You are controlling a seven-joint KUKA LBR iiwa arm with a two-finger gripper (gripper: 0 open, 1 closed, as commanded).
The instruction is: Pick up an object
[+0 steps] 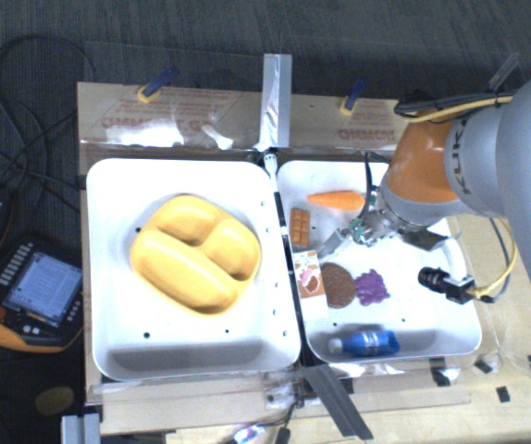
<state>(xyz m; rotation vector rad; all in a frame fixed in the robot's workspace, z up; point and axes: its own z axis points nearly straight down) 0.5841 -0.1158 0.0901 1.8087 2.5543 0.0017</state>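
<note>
Claw (363,230) hovers beside tapered orange carrot (336,199) in glossy right bin (469,336).

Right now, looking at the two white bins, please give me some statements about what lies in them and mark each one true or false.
1. The big yellow lumpy object lies in the left white bin. True.
2. The blue plastic bottle stands upright in the right white bin. False: it lies on its side near the front wall.
3. The orange carrot-shaped object lies in the right bin. True.
4. The small purple cluster is in the left bin. False: it is in the right bin, beside the brown oval object.
5. The pincer hangs over the right bin. True.
</note>
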